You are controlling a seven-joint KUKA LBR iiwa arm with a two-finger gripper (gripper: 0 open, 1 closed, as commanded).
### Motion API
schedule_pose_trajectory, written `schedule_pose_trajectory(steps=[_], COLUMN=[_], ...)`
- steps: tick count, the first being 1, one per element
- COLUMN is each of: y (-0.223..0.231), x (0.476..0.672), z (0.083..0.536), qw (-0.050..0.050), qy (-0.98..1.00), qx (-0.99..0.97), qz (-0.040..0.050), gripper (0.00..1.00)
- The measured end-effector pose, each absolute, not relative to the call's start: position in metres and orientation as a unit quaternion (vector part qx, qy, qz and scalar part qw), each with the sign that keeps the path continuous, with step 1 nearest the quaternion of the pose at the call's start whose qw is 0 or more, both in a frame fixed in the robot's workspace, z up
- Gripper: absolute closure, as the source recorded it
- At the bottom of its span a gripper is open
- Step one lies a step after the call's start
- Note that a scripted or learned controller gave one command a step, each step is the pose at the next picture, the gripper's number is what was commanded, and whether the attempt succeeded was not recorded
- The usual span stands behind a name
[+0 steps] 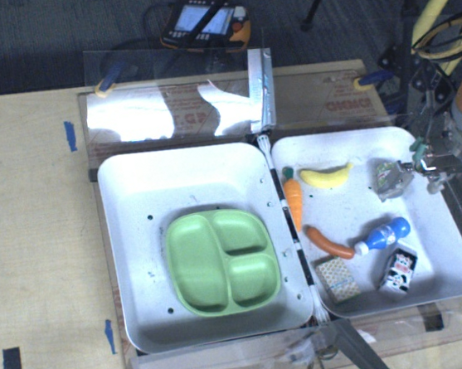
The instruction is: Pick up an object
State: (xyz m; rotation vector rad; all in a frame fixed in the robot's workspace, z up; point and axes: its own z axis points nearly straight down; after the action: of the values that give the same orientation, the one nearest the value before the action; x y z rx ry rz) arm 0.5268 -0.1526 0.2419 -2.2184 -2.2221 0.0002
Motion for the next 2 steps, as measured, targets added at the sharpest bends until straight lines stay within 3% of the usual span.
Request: schedule_pose_trajectory(steps=[1,2], y=[-0.119,-0.143], x=[0.508,0.571], z=[0.154,0.087], qw=[0.000,-0.002], qy=[-0.725,-0.696], qx=[-0.689,-0.718], qz=[-0.0001,-0.0019], gripper=[0.00,0.00])
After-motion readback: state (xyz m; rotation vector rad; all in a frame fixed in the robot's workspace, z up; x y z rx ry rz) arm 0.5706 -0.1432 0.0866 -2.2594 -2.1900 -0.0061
